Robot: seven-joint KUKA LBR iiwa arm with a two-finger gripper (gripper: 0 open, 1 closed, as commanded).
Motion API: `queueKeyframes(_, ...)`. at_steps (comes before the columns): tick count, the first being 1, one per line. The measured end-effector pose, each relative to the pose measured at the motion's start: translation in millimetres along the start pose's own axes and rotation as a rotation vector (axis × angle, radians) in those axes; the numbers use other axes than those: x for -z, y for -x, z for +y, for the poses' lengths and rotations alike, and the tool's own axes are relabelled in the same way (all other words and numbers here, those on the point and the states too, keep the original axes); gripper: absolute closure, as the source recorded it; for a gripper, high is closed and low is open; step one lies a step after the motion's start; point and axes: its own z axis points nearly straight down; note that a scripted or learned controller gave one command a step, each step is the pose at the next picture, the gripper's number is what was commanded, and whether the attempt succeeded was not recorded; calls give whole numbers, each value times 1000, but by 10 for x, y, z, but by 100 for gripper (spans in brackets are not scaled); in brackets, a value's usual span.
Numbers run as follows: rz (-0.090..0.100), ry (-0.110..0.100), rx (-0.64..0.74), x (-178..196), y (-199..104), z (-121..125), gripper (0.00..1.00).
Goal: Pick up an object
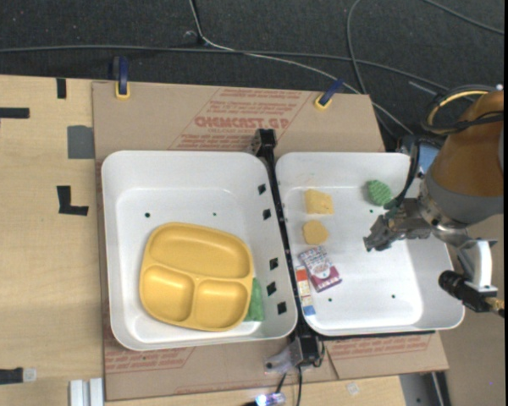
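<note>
Gripper (379, 237) finger state unclear — green object (378, 192) at its 12 o'clock; descent here likely grabs nothing.

Even, fairly bright light from overhead. The white bins (118, 227) look slightly washed out, with soft, faint shadows along their inner walls. The upper frame's dark cloth (237, 15) stays dim. Overall sharpness is modest and fine detail soft.
</note>
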Motion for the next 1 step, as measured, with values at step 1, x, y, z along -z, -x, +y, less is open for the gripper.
queueKeyframes(1, 0, 0, 0, 530, 0, 16, 100)
